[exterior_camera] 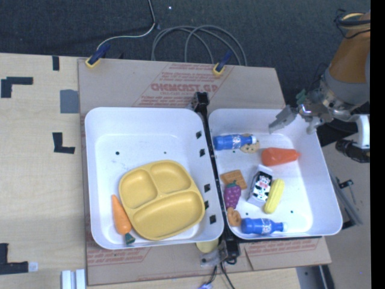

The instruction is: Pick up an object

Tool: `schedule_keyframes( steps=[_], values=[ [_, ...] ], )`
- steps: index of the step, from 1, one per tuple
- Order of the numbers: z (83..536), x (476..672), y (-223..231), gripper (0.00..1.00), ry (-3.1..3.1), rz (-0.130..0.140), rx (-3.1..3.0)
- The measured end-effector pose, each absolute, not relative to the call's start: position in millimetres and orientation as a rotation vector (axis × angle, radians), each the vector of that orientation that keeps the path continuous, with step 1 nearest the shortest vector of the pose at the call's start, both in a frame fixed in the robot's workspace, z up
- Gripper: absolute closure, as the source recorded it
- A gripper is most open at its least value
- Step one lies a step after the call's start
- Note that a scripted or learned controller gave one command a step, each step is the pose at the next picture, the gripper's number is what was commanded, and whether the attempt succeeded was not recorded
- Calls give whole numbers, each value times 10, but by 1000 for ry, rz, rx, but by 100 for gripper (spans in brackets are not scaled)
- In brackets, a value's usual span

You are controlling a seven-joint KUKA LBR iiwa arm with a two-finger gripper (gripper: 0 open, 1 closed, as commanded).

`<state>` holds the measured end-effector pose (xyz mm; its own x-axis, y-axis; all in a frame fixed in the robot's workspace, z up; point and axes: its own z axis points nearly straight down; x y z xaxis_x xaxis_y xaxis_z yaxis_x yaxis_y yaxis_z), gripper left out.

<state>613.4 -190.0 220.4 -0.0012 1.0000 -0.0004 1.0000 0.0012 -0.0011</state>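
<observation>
The fingers hang spread apart above the far right corner of the right bin, with nothing between them. Below them the bin holds a blue bottle by the divider, a red-orange pepper, a waffle-like cracker, purple grapes, a black-and-white carton touching a yellow corn cob, and a second blue bottle near the front wall. The left bin carries a yellow divided plate and, just beside it, an orange carrot. Small pieces beside each bottle are hard to make out — too blurred to name. The arm is cut off at the right edge. The right bin's front right corner lies bare.
</observation>
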Motion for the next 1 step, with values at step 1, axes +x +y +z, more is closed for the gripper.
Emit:
schedule_keyframes(
  steps=[1],
  values=[
    [1131, 5936, -1709, 0, -2232, -9, -2229]
  ],
)
